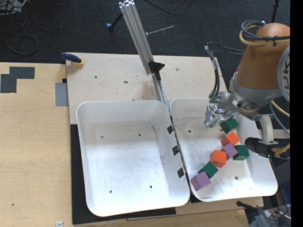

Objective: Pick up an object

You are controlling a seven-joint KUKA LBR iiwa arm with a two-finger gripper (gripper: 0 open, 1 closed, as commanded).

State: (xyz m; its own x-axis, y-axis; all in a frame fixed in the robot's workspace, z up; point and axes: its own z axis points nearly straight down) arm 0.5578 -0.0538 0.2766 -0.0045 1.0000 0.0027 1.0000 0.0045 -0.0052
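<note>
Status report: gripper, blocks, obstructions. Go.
Gripper low in right bin, beside green block, nothing seen held. Blocks clustered in a diagonal line. Left bin alongside.

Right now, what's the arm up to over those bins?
The KUKA arm reaches in from the right with its gripper low over the right bin, near that bin's far end. The nearest thing is a green block just beside it; nothing can be seen held. The other blocks lie in a loose diagonal line: orange, purple, green, orange, green, purple. The left bin sits alongside.
</note>
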